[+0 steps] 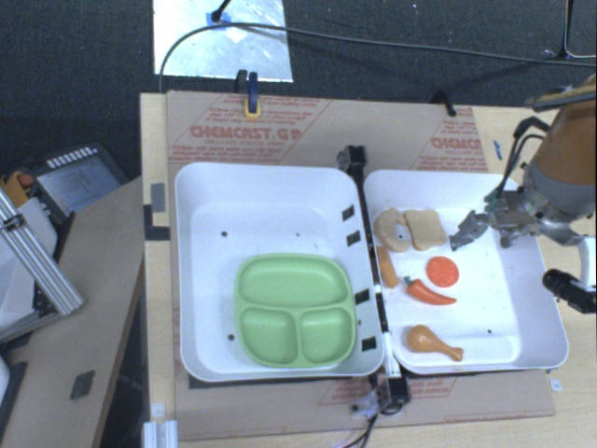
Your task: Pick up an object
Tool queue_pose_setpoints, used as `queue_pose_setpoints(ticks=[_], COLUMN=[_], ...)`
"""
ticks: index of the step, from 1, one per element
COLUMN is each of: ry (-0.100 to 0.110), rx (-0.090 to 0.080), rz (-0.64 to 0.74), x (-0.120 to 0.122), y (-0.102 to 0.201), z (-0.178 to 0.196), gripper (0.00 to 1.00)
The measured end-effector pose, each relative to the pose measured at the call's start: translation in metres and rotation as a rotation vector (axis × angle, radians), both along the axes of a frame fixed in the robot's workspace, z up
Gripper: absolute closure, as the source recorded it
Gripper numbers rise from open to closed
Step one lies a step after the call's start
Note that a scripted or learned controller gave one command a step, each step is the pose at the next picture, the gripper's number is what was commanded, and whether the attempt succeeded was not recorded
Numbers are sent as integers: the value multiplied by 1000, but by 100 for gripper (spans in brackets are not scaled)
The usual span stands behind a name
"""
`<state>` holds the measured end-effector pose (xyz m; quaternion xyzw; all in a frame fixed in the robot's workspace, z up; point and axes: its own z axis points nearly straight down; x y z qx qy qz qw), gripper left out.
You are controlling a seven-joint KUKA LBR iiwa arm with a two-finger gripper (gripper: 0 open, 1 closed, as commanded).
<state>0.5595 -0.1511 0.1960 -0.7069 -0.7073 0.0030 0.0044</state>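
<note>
In the right bin [532, 339] lie six toy foods. The end effector [464, 232] hangs above; I cannot tell its state. One green plate [294, 308] sits left.

A dark blue-black carpeted floor [75, 54] surrounds the setup. The surface [317, 124] is a tan board printed with red lettering, lying flat under even, soft light. A shiny metallic sheet [224, 26] lies on the floor beyond its far edge, with a thin black cable [392, 45] curving across it and off to the right. At the left stands a light wooden table [93, 278], bearing a silver aluminium rail [33, 250] and a dark electronic box [79, 180].
</note>
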Motion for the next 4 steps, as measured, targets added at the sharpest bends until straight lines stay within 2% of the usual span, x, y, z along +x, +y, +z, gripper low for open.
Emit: queue_pose_setpoints(ticks=[1, 4], ry=[-11, -10], rx=[-2, -2], rz=[3, 1], x=[3, 4], y=[0, 6], z=[6, -113], gripper=[0, 0])
